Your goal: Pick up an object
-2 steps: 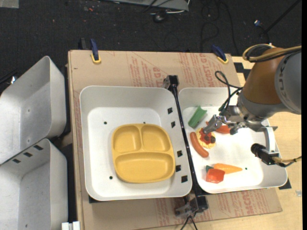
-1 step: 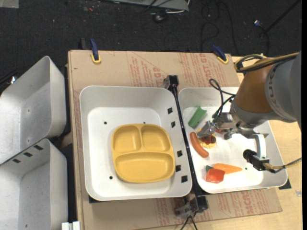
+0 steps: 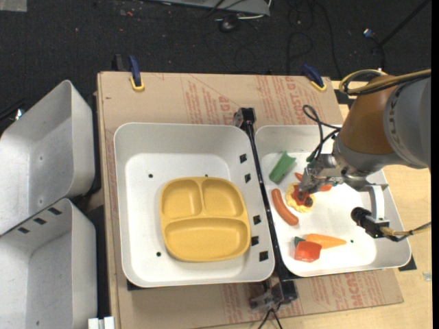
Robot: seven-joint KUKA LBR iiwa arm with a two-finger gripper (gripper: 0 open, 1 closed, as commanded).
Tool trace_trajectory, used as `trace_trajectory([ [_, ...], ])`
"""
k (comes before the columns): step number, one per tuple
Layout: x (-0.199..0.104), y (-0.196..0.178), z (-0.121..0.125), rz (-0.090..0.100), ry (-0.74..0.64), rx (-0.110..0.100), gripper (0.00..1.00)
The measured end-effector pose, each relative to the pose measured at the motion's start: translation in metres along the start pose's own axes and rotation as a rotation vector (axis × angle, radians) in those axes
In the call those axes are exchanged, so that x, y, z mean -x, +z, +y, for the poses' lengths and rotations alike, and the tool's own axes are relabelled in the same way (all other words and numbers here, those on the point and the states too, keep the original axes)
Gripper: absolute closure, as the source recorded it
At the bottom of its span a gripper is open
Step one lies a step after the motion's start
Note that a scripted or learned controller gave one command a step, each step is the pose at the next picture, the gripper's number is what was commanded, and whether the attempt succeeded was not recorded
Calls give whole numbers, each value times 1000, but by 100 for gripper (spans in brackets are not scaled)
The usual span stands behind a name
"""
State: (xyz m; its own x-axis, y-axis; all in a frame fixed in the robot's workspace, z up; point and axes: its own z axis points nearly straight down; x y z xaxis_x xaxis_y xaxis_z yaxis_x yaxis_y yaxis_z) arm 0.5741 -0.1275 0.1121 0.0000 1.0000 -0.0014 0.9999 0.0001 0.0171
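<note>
Across the middle of the frame, two shallow white plastic bins sit side by side on a brown cardboard-covered bench top [image 3: 178, 98]. Left of centre, the larger white bin [image 3: 130, 204] holds a yellow plastic divided plate [image 3: 204, 218] with three compartments, lying flat near the bin's middle. Right of centre, the second white bin [image 3: 391, 252] holds several toy foods: a green flat wedge-shaped piece [image 3: 281, 166] toward its upper left, a red sausage-shaped toy [image 3: 284, 206] lying at a slant below that, an orange carrot-shaped toy [image 3: 325, 239] near the lower edge, and a red blocky piece [image 3: 308, 251] touching the carrot's thick end. Between the sausage and the bin's centre lies a small yellow and red toy [image 3: 300, 202].

From the right edge of the frame the grey arm with its orange band [image 3: 384, 129] reaches over the right bin, and the dark two-finger gripper [image 3: 310, 185] is down at the yellow and red toy, its tips right over it. How far the gripper is open, and whether it has hold of the toy, cannot be told from this angle.

A black divider strip [image 3: 259, 184] runs between the bins. Black cables [image 3: 319, 125] loop beside the arm. Blue clamps [image 3: 135, 70] pin the bench's upper edge. Two more white bins [image 3: 48, 142] stand tilted at the left of the frame. Bare white floor shows in the right bin's lower right part.
</note>
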Motion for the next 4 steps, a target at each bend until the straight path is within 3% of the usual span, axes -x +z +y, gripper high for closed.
trace_trajectory([
  [1, -2, -43, 3, 0, -2, -12, 100],
  [2, 6, -95, 12, -1, -2, -11, 100],
  [3, 7, -105, 13, 0, -2, -14, 100],
  [4, -48, -117, 17, 3, -8, -15, 100],
])
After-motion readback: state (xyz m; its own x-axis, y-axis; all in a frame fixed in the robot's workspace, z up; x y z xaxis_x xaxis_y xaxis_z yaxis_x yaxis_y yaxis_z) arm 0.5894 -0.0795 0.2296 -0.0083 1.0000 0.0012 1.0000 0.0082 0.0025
